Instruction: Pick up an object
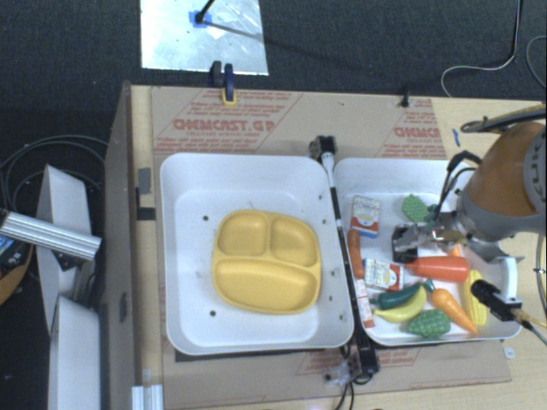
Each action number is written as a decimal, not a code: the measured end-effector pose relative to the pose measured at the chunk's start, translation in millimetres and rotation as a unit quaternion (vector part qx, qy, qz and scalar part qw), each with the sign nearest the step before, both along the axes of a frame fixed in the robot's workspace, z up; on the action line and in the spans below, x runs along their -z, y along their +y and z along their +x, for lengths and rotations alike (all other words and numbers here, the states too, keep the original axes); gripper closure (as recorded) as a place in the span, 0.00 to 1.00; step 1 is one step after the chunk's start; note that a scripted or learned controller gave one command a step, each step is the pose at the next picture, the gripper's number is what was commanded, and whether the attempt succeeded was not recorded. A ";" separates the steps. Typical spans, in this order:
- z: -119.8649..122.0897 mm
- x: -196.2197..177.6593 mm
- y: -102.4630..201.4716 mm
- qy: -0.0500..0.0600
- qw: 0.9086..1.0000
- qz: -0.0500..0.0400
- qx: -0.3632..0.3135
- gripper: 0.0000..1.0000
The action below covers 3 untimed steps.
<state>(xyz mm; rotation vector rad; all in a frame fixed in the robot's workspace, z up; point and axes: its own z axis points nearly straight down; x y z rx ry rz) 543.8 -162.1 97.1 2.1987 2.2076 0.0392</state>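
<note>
Orange bottle (438, 268) lying flat in right bin, among toy foods.

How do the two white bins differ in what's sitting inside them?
The left bin holds one large thing, a yellow divided plate lying flat near its middle, with bare white floor around it. The right bin is crowded with many small toy foods, among them a banana, a carrot and a little carton. The arm's end effector hangs over the right bin, not the left. Both are shallow, white and side by side.

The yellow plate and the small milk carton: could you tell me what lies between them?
In the camera view, the bins' adjoining walls separate the yellow plate from the milk carton.
</note>
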 end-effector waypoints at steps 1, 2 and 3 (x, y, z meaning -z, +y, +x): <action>-19.4 7.7 32.7 0.009 1.000 -0.001 0.001 0.00; 33.0 12.3 20.0 0.017 1.000 0.000 0.000 0.00; 33.7 1.9 19.9 0.016 1.000 0.000 -0.001 1.00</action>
